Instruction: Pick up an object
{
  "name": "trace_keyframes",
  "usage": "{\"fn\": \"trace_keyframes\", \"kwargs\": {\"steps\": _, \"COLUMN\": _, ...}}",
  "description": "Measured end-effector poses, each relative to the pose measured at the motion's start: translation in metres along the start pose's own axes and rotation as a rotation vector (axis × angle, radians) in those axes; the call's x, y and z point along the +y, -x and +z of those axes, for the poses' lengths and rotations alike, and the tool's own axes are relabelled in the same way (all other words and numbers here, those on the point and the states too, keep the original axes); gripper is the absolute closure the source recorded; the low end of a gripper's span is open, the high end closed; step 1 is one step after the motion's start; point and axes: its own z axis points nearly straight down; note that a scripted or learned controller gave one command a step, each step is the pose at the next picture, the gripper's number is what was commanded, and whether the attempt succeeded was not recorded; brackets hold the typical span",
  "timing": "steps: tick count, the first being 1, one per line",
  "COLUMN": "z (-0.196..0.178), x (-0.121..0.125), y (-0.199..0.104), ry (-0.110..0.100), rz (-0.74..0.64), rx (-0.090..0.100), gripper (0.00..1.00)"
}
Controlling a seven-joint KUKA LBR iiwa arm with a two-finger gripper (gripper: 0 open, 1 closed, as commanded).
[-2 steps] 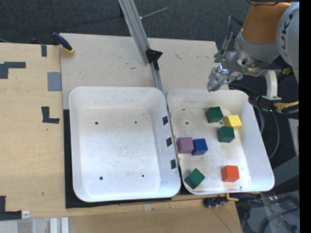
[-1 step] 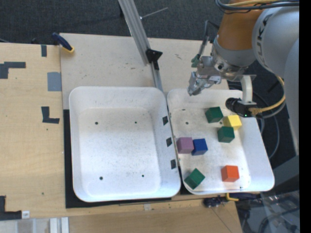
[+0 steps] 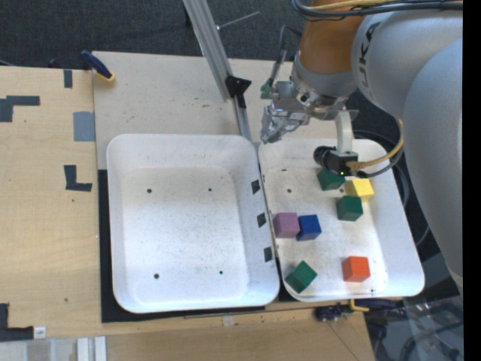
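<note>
The bench (image 3: 45, 224) has a light wood-grain surface. A paler beige board (image 3: 165, 96) covers its far middle area. Grey tape patches (image 3: 84, 125) and dark angular marks (image 3: 74, 177) are fixed to the wood at the left side. A blue and yellow clamp (image 3: 98, 65) sits at the far left corner of the beige board. A black mat (image 3: 105, 307) lies on the bench under the bins, showing along their left and near edges. Two shallow white bins rest on it side by side, touching along their inner rims: the left bin (image 3: 120, 164) and the right bin (image 3: 398, 277). A slanted metal rail (image 3: 214, 47) rises from the board just behind the bins.
</note>
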Motion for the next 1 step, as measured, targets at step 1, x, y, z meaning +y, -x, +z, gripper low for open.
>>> {"fn": "trace_keyframes", "kwargs": {"steps": 1, "z": 0.0081, "x": -0.0057, "y": -0.0622, "ry": -0.002, "rz": -0.001, "rx": 0.000, "gripper": 1.00}}
